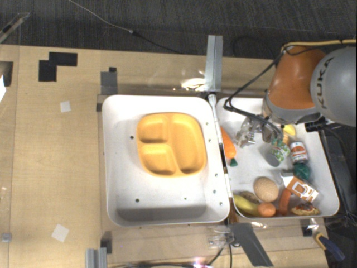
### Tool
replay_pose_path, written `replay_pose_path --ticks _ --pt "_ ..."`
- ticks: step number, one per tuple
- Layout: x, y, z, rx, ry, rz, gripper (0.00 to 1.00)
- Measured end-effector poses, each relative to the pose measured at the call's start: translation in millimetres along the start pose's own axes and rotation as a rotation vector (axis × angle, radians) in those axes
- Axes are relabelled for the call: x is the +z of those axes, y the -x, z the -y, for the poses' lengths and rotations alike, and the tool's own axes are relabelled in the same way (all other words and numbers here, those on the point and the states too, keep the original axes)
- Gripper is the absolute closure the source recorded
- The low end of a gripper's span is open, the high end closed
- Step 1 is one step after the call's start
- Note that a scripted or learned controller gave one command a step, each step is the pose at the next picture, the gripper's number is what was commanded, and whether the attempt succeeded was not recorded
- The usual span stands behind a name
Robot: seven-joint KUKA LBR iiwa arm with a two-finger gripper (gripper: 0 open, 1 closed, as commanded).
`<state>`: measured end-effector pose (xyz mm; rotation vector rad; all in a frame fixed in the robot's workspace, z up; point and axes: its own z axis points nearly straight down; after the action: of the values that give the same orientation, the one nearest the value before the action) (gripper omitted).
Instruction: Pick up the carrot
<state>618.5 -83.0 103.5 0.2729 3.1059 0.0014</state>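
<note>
The carrot [227, 143] is orange with a green stem end. It lies along the left wall of the right bin [326, 175], pointing toward the back. My gripper [246, 135] hangs just to the right of the carrot, over the bin floor, a short gap away from it. Nothing shows in the gripper's grasp. The grey arm with its orange band [293, 82] reaches in from the right above the bin's back half.
A yellow divided tray [170, 144] sits in the left bin [125, 205]. The right bin also holds a banana [245, 204], a brown roll [266, 188], a small orange fruit [267, 209], a red-labelled bottle [299, 153], a green can [279, 150] and an orange carton [303, 190].
</note>
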Motion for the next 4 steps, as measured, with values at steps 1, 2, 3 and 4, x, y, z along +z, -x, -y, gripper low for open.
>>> replay_pose_path --ticks 1,2,3,4 --pt "-86 -2 -68 -0.192 0.003 -0.008 1.0" --pt "-84 8 -29 -0.009 -0.001 -0.012 1.0" --pt "-19 1 2 -0.089 -0.001 -0.02 1.0" --pt "15 32 -4 0.026 -0.001 -0.01 1.0"
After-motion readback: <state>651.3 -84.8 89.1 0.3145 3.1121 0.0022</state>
